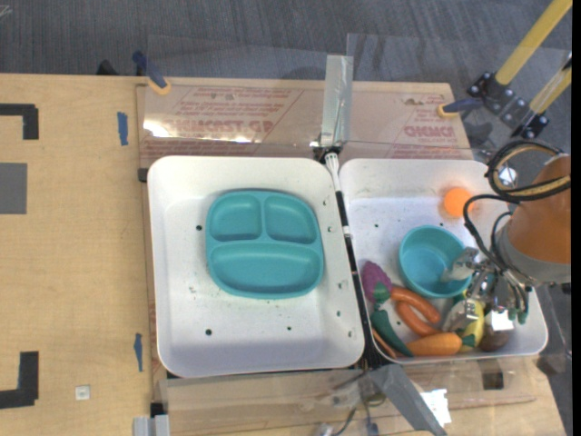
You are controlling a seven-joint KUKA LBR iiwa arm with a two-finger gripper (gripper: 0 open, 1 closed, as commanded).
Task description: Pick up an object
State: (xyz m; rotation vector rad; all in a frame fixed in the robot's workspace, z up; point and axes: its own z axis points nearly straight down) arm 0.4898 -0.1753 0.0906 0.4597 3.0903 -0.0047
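Toys piled in the right bin [381, 193], easy to reach. Gripper [486, 296] low over the heap, just right of the blue cup [431, 260], near the carrot [434, 343]. Jaws: hard to tell, open or closed.

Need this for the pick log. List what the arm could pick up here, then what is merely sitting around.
Candidates for the pick, right bin:
- teal cup
- orange ball
- carrot
- purple vegetable
- gripper low over this pile

Just lying about:
- teal divided plate in the left bin
- clear divider behind the bins
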